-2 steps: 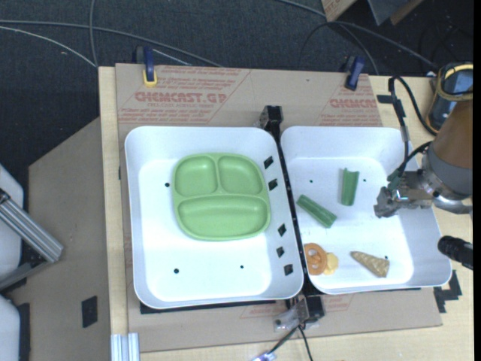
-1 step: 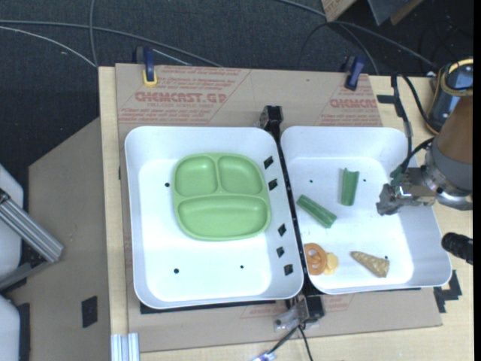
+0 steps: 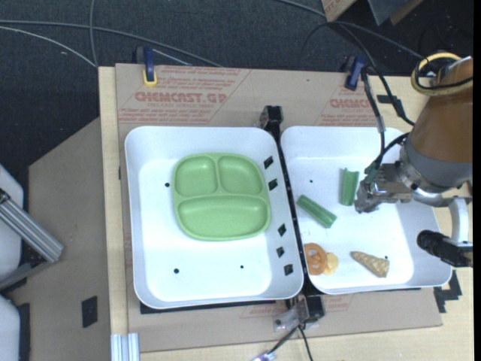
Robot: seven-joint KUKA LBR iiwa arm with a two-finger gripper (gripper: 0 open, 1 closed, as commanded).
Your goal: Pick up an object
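In the right bin (image 3: 391, 150) lie two green blocks: an upright one (image 3: 348, 186) and a slanted one (image 3: 316, 210) to its lower left. An orange pretzel-like piece (image 3: 319, 259) and a tan wedge (image 3: 372, 262) rest near the bin's front edge. My gripper (image 3: 366, 201) hangs over the right bin, just right of the upright green block and close beside it. No object is visible between its fingers.
The left bin (image 3: 150, 224) bears a green divided plate (image 3: 221, 195). A black divider with clips (image 3: 279, 194) runs between the bins. Cables cross the dark floor behind the bench, and blue clamps (image 3: 150, 65) hold the board's far edge.
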